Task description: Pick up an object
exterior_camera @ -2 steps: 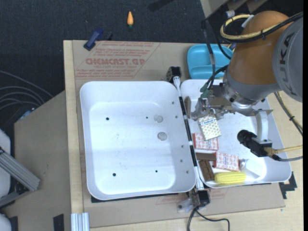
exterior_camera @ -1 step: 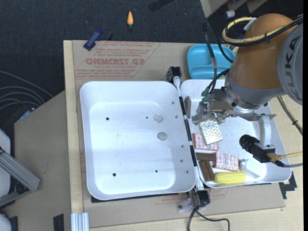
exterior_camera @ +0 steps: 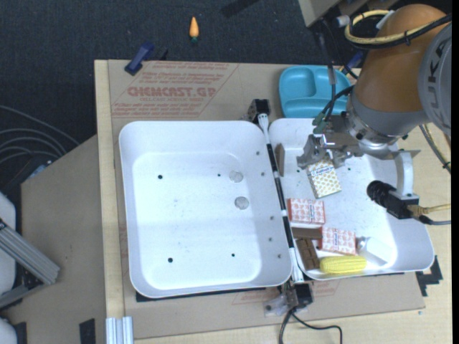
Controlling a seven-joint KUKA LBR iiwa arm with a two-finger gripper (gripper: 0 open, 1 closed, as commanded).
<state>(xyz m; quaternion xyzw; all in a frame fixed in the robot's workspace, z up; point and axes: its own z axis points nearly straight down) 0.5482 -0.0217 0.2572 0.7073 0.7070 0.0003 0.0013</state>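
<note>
The gripper (exterior_camera: 320,156) hung over the upper part of the right bin (exterior_camera: 356,201); whether it was apart or together could not be told; a checkered packet (exterior_camera: 325,180) lay tilted just below it, its top edge meeting the gripper's tip. A tan block (exterior_camera: 280,158) sat near the packet by the bin's left wall; a red-and-white box (exterior_camera: 306,211) lay just below the packet; a second such box (exterior_camera: 338,241), a brown bar (exterior_camera: 307,252) and a yellow corn cob (exterior_camera: 343,265) crowded the lower corner. The left bin (exterior_camera: 193,224) held two small grey discs (exterior_camera: 242,203); a blue tray (exterior_camera: 307,92) stood beyond the right bin.
</note>
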